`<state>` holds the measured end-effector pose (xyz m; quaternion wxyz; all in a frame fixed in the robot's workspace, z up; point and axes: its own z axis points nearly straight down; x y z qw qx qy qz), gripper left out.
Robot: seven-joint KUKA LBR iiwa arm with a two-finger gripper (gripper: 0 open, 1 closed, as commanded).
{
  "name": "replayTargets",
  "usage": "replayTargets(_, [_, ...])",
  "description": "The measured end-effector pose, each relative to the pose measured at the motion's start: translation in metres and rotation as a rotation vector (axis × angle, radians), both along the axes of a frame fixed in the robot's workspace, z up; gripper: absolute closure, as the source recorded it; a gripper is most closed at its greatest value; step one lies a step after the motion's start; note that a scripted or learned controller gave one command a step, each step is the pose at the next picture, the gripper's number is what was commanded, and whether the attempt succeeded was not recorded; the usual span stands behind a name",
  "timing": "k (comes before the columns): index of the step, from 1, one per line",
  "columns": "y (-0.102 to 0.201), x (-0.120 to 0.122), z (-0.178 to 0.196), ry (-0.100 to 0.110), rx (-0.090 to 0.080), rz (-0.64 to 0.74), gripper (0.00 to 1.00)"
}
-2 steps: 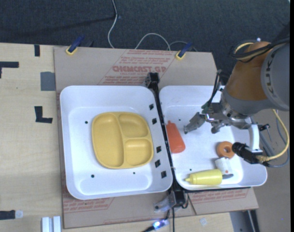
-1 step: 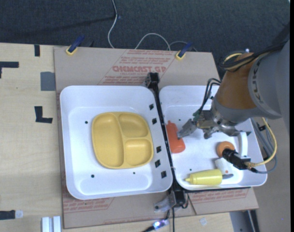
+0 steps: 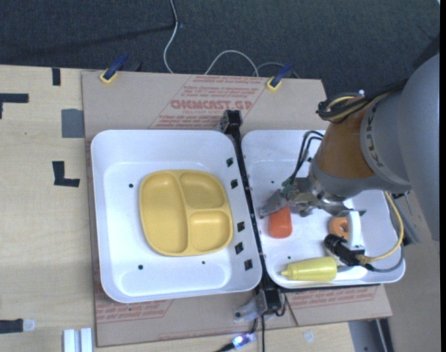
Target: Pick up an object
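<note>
Across the bench, two white bins are counted: the left bin (image 3: 113,270) holds one yellow divided plate (image 3: 185,212), and the right bin (image 3: 271,147) holds one orange cylinder (image 3: 280,224) and one yellow bottle (image 3: 312,270). The bottle's long axis lies left to right along the near wall. The gripper (image 3: 276,206) is seen just above the cylinder; whether its fingers are apart or together cannot be told. A small orange-and-white object (image 3: 344,226) is partly hidden by the arm.

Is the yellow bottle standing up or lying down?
Lying down. The yellow bottle rests on its side along the near edge of the right bin, its pointed tip toward the left.
</note>
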<state>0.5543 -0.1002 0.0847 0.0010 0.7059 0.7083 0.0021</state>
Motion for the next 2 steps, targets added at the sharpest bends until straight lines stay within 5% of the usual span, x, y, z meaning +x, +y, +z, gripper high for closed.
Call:
replayTargets(1, [-0.001,-0.001,0.011,0.002,-0.002,0.000,1.00])
replayTargets(2, [-0.004,0.002,0.053,0.002,-0.002,-0.002,1.00])
